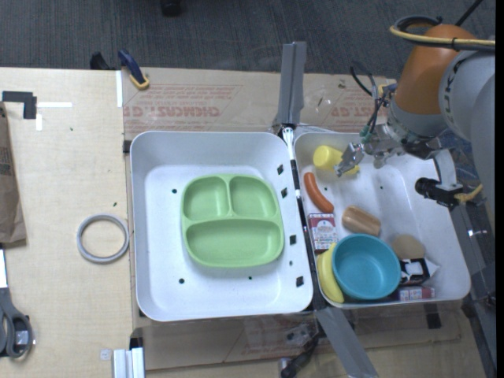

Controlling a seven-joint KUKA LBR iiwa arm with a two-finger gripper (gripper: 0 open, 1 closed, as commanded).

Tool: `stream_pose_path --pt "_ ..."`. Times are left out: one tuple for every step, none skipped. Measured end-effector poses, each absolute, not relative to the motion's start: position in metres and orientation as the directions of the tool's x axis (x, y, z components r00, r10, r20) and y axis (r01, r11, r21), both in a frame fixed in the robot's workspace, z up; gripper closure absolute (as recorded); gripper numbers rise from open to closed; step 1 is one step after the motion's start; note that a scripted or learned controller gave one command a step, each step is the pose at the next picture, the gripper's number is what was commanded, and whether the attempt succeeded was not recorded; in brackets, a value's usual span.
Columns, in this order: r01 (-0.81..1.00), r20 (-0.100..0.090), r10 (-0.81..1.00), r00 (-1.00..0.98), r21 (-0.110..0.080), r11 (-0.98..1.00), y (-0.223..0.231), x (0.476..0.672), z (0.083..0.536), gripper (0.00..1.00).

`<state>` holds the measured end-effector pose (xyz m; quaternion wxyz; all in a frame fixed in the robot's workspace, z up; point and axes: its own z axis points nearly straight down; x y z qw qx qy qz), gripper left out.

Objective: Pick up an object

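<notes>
Objects for picking lie together in the right bin (441, 290), and we count them one at a time. There is one yellow ball-like piece (324, 157) at the far left corner, one orange sausage (318, 191) just below it along the left wall, one tan bread roll (361, 221) near the middle, one small red-and-white packet (322, 231) beside the roll, one blue bowl (366, 267) at the near side, one yellow item (328, 278) tucked under the bowl's left edge, one pale brown lump (409, 247) to the bowl's right, and one dark printed box (416, 272) at the near right. That makes eight things we can separate.

The left bin (150, 235) holds one green divided tray (232, 221) with three compartments. On the surface (55, 164) to its left we see one grey ring (102, 237).

The pincer (353, 162) hangs over the far part of the right bin, just beside the yellow ball-like piece. We cannot tell how its fingers stand; they are small and blurred against the white bin.

The bowl covers most of the yellow item, so we cannot make out its shape. The printed box is partly behind the bowl and its label is unreadable. The arm's grey body is cut off at the right edge.
</notes>
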<state>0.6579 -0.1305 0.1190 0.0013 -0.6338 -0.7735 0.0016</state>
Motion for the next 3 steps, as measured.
stream_pose_path --pt "0.905 0.001 0.905 -0.426 -0.001 0.426 -0.157 0.586 0.091 0.00" --pt "0.809 -0.002 0.809 -0.587 0.001 0.587 -0.132 0.607 0.092 0.00" --pt "0.821 0.010 0.821 -0.570 -0.015 0.570 -0.106 0.655 0.088 0.00"
